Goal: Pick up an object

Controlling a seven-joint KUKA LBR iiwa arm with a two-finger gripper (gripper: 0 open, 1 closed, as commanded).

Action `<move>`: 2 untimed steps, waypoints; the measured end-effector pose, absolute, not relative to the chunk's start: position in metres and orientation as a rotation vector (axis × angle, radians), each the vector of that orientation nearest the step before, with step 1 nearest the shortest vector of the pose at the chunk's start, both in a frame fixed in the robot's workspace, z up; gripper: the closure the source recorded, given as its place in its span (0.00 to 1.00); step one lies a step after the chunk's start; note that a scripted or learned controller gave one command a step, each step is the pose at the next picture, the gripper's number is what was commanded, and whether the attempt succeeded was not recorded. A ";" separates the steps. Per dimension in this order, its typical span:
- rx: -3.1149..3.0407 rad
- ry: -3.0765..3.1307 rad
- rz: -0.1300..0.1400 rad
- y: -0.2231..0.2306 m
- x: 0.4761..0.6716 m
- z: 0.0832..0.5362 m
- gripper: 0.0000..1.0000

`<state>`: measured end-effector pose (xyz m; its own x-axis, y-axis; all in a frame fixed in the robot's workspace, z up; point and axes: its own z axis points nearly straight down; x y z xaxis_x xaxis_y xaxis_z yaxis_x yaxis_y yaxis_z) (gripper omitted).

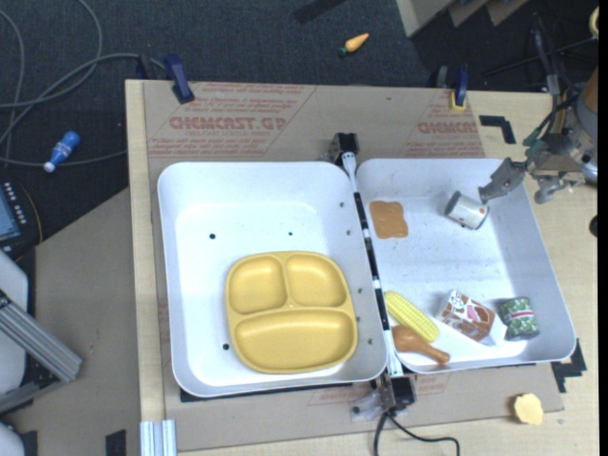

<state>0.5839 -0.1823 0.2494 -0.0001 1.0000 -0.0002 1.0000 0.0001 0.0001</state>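
jaws (498,183) just beside grey can (466,210), right bin (532,255)

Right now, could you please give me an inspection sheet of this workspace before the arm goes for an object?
Surface: cardboard-covered bench bearing a left bin and a right bin.
Job's things: in the right bin, a brown flat piece, a small grey cylinder, a corn cob, an orange-brown piece, a red-and-white packet and a green packet.
Clutter: yellow divided tray in the left bin; yellow lump on the bench.
Grippers: gripper over the right bin, beside the cylinder; holding nothing that can be seen.
Cables: grey loops on the floor; a black lead at the front edge.
Surroundings: blue bottle and an orange bit on dark carpet.
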 end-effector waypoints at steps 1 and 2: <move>2.208 2.212 0.013 -0.172 0.633 0.120 0.00; 2.218 2.222 0.000 -0.183 0.665 0.084 0.00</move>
